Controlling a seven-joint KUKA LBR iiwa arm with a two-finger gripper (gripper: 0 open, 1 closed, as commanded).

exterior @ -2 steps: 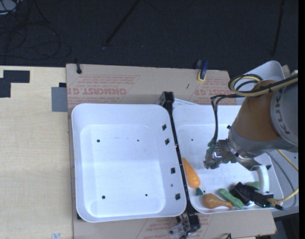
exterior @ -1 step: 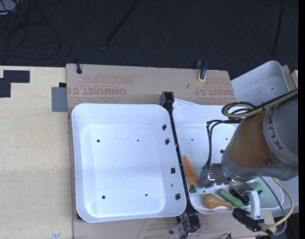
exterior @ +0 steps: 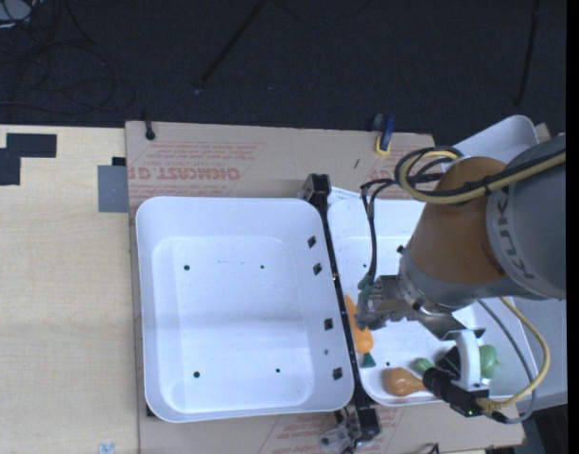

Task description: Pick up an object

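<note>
We are looking down on two white bins sitting side by side on a sheet of brown cardboard (exterior: 271, 154). The left bin (exterior: 157, 253) is big and wide. The right bin (exterior: 351, 211) is partly hiding under the grey and orange arm (exterior: 469, 239), which is reaching in from the right. The gripper (exterior: 370, 305) is hanging low in the right bin, close to the wall between the two bins. We cannot tell how its fingers are standing or if they are holding anything. An orange thing (exterior: 363, 340) is lying just under the gripper. A tan, rounded thing (exterior: 399, 380) is resting near the front edge, and a green thing (exterior: 485, 356) is sitting further right, beside some yellow and black cables (exterior: 417, 168)
</note>
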